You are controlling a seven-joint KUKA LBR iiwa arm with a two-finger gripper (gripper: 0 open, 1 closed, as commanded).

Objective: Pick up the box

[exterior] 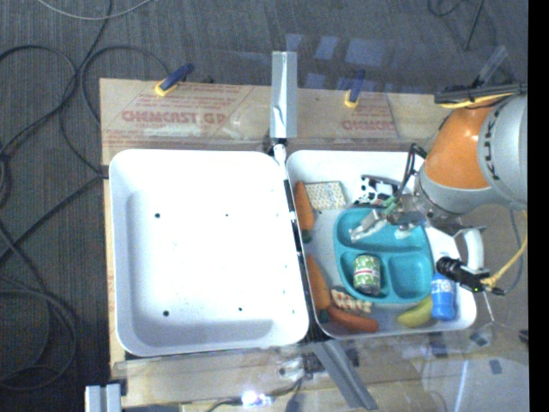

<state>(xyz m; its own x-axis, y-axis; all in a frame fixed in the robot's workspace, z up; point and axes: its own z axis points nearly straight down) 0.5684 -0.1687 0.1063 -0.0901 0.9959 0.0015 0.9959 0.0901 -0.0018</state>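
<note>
You are reaching for the small patterned cardboard box (324, 196) beside the teal plastic tray (412, 275): probably light, stiff; grip its long edges. I cannot tell how the gripper (383, 215) is set.

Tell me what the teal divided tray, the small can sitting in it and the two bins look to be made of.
Teal tray: probably moulded plastic, glossy, with one even colour and rounded compartment walls.
Can: likely metal under a green printed label; its pale top rim suggests so, though the picture is too coarse to be sure.
Left bin and right bin: apparently white plastic, smooth, with rounded corners and soft reflections.
</note>
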